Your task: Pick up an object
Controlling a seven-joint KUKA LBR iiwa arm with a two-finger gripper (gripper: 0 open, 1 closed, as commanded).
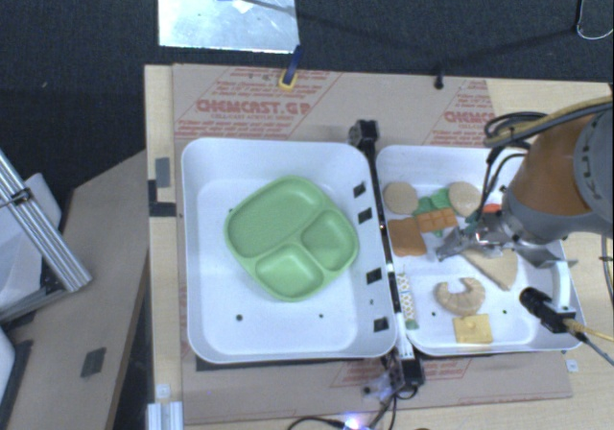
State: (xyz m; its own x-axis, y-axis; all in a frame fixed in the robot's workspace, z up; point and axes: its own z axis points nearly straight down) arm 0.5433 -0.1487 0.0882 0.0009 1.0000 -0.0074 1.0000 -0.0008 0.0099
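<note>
Hovered low in the right bin (547, 342), the claw (459, 244), tips angled toward the bin's left side among the toy food. Couldn't tell whether spread or pressed together: metal tips too small and blurred to read. Nothing seen pinched between them, so no grab to call yet.

Just left of the claw, touching or nearly so: a brown bread-like slice (407, 236). Right above that, an orange waffle-like piece (436, 219) beside a green piece (438, 199). Farther up-left, a round tan biscuit (400, 196); up and slightly right, a second pale round piece (464, 196). Below and right of the claw, a pale wedge (496, 270), partly under the wrist. Below, well apart, a curled croissant shape (460, 296), and beyond it a yellow square cracker (472, 328).

Far off to the left, in the other bin (206, 322), a green divided plate (292, 237).

Judged as approach done, descent close to done; grip and lift left to do. Likeliest target: the brown slice or the wedge, hard to say which.
</note>
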